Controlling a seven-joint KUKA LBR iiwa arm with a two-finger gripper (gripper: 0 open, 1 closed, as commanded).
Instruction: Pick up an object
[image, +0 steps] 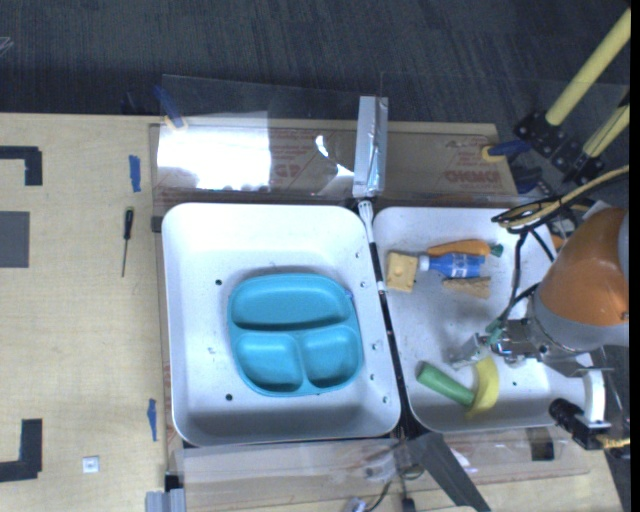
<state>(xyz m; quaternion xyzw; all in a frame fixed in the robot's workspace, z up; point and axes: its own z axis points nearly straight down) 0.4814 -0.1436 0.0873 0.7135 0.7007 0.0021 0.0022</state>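
The left white bin (190, 240) sits on the bench (70, 300), touching the right white bin (440, 225). A screwdriver (127, 240) lies just left of the left bin, beside blue tape (135, 172).

You are looking down from one fixed camera above the bench (70, 300), tilted at a slant, far enough back to take in both white bins: the left bin (190, 240) near frame centre, the right bin (430, 225) at centre right. The arm (590, 280) enters from the right edge.
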